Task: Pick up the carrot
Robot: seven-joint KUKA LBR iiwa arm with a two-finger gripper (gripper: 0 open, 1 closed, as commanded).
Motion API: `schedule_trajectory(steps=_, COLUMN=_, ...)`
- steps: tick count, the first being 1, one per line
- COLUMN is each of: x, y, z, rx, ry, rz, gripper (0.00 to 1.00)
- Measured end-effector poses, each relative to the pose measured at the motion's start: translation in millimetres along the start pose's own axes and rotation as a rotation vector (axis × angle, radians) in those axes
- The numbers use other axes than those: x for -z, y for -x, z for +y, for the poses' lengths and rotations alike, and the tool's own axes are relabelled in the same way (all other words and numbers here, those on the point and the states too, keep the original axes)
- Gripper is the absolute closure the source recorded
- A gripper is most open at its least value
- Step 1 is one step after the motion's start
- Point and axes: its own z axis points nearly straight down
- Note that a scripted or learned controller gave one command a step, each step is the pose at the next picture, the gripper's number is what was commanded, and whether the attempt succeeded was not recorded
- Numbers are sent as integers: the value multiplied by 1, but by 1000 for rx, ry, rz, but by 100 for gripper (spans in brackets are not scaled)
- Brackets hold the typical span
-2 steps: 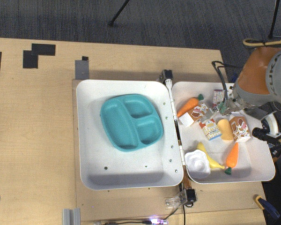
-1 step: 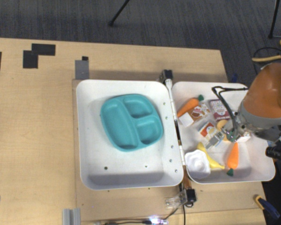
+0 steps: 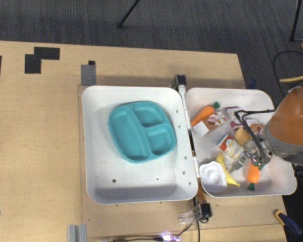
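A wooden surface (image 3: 35, 135) bears two shallow white bins side by side. The left bin (image 3: 98, 185) holds a teal plate (image 3: 140, 130) with three compartments, lying flat near the bin's middle. The right bin (image 3: 283, 183) holds a clutter of small things. Two carrots lie in it. The far carrot (image 3: 202, 114) lies at the bin's upper left corner, orange end toward the divider, green tip toward the bin's back wall. The near carrot (image 3: 253, 174) stands almost on end near the front wall, green tip (image 3: 251, 187) lowest. Between them lie several printed packets (image 3: 214, 121), a brownish round item (image 3: 241, 134), a yellow banana-like piece (image 3: 225, 168) and a white cup (image 3: 212, 176) at the front left corner.

The arm reaches in from the right; its orange band (image 3: 293, 117) hangs over the bin's right edge, with black cables (image 3: 247, 120) looping across the clutter. The hand (image 3: 254, 158) is low in the bin, just above the near carrot and close to touching its upper end. Whether the hand is released or clenched cannot be told, as metal parts and packets blur together there. No carrot is seen grasped in it. A black clamp (image 3: 180, 79) sits at the back, where the bins meet.
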Motion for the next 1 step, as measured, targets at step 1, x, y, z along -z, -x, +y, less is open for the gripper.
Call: schedule_trajectory(steps=1, x=0, y=-18, z=19, rx=136, ry=-3, rz=-6, gripper=0)
